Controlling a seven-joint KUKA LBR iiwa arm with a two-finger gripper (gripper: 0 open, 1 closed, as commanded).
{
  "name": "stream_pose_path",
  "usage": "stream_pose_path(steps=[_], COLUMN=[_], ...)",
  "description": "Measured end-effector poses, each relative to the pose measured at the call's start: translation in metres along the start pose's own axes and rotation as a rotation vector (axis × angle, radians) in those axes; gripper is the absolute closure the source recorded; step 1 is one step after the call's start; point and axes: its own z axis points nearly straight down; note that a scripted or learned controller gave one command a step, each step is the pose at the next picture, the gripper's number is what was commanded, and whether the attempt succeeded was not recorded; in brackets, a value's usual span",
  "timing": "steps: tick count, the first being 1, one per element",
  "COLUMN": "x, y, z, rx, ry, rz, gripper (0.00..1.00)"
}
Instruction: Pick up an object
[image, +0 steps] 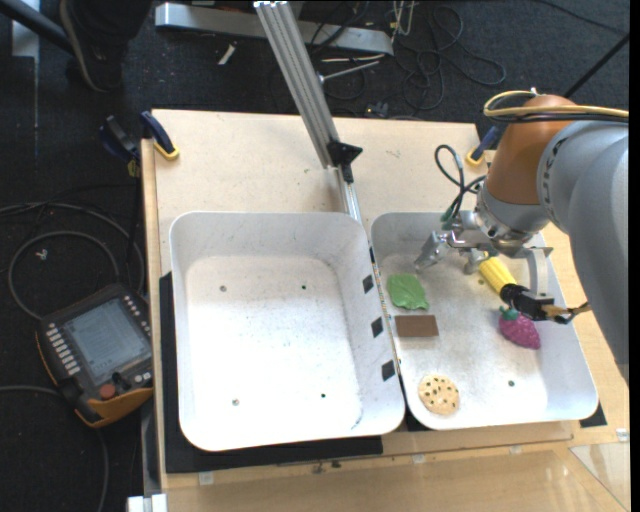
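The right white bin holds a green leaf-shaped piece near its left wall, with a flat brown rectangle just below it. A round speckled cookie lies by the front edge, and a magenta berry-like object rests toward the right side. My gripper hangs over the back of this bin, up and to the right of the green piece and apart from it. I see nothing held in it.
The left white bin stands beside the right one; black clips sit along the shared wall. A slanted metal strut crosses the bench behind the bins. The grey arm covers the right bin's back right corner.
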Motion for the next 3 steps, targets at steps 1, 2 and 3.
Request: stream_pose_path(steps=[1, 2, 3], x=[0.0, -0.009, -0.006], y=[0.002, 0.002, 0.002], z=[-0.014, -0.073, -0.137], rx=[-0.007, -0.013, -0.014], ry=[-0.002, -0.003, -0.003], rz=[-0.001, 0.001, -0.003], gripper=[1.0, 1.0, 1.0])
